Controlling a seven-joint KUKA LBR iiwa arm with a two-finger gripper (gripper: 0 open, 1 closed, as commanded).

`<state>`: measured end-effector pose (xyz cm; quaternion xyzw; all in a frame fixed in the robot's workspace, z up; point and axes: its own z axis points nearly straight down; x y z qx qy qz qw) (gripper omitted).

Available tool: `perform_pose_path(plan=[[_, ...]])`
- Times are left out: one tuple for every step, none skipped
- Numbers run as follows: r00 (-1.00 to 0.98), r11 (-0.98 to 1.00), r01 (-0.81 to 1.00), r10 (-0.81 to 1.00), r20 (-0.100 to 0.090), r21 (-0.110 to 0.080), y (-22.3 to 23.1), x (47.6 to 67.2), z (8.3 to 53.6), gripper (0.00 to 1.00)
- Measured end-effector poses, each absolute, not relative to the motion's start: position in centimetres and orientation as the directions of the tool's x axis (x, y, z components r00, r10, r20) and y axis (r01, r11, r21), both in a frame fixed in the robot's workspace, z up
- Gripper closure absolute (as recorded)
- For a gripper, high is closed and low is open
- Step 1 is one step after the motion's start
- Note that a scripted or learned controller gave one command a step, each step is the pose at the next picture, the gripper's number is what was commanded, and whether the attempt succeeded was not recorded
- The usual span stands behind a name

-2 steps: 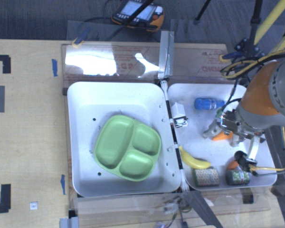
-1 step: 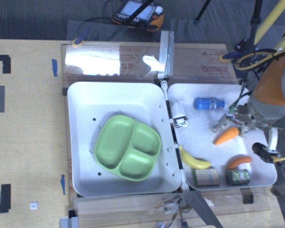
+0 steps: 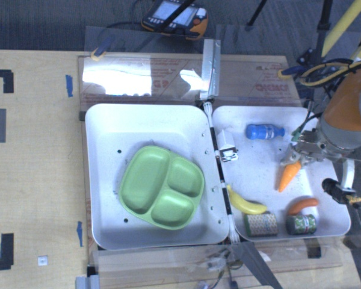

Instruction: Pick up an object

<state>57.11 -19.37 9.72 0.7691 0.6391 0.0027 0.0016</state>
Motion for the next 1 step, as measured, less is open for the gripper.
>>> perform_pose_path(plan=[[0.222,-0.222,0.975,0.975,0.0,0.001,-18.14,55.26,17.32,1.0]])
